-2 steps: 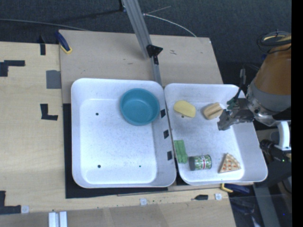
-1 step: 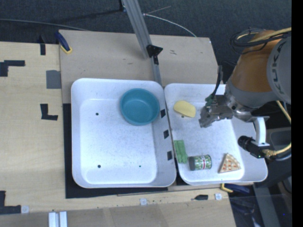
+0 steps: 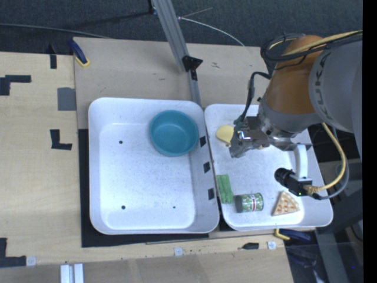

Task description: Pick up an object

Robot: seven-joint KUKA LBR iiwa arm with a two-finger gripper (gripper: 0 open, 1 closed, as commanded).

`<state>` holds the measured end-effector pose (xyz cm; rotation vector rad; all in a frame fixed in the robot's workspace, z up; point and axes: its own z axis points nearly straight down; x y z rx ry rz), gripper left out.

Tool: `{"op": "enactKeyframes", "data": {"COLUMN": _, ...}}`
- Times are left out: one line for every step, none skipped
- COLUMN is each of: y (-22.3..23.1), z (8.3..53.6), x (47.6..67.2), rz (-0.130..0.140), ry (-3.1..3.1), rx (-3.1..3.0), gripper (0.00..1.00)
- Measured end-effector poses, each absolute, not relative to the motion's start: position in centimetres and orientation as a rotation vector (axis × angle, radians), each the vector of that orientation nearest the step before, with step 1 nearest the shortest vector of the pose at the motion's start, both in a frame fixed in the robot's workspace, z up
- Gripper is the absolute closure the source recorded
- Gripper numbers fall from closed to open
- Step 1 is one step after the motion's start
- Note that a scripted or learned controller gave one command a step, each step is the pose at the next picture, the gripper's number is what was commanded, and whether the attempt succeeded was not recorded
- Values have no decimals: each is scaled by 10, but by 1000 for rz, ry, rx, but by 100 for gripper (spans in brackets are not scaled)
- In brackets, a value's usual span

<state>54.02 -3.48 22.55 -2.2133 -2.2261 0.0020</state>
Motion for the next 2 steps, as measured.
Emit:
{"op": "enactKeyframes", "data": {"y": 17, "z": 234, "x": 551, "rz": 0, "ry": -2229, "rx": -2212, "gripper": 100}}
{"op": "enactKeyframes", "data": {"y": 62, "z": 240, "x": 571, "rz": -1, "ry": -2228, "rx": -2214, "gripper": 100}}
